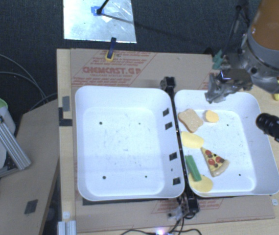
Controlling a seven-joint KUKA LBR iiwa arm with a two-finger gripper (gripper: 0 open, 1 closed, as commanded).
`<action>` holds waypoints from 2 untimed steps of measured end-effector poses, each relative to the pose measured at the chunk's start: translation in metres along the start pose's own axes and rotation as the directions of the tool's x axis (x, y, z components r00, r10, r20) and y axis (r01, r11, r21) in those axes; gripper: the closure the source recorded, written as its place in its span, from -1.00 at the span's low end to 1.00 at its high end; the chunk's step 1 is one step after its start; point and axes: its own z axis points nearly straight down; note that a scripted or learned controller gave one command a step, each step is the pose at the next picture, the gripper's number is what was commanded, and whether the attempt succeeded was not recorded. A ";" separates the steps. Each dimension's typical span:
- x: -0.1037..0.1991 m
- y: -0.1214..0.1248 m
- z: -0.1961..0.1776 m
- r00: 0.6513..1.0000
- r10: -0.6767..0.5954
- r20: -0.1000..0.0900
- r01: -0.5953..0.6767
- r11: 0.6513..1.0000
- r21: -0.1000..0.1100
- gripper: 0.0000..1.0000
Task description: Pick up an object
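I have the gripper (217, 95) sitting over the far rim of the right bin (257, 146), near its far corner on the side away from the divider; I cannot tell how it is set from this angle, and nothing shows in its grasp. Above it the grey wrist and the orange band of the arm (271, 23) run off the top right of the view.

Taking the right bin as my reference, the toy food all lies in the half nearest the left bin (120, 141). A slice of bread (191, 120) lies closest to the gripper, just below it, with a small round yellow piece (211, 116) beside it and apart from it. Further toward the near rim lies a flat yellow piece (192, 140) just beside the bread, then a pizza slice (215, 161) with red spots, a green stick (193, 167) next to the divider, and another yellow piece (201, 184) touching the stick's near end.

Both bins rest on a cardboard sheet (129, 65) printed with red lettering
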 end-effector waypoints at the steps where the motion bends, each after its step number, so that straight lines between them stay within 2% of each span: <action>1: 0.044 -0.003 0.107 1.000 -0.002 0.004 0.002 1.000 0.027 1.00; 2: 0.025 -0.003 0.107 1.000 0.006 0.004 -0.006 1.000 0.020 1.00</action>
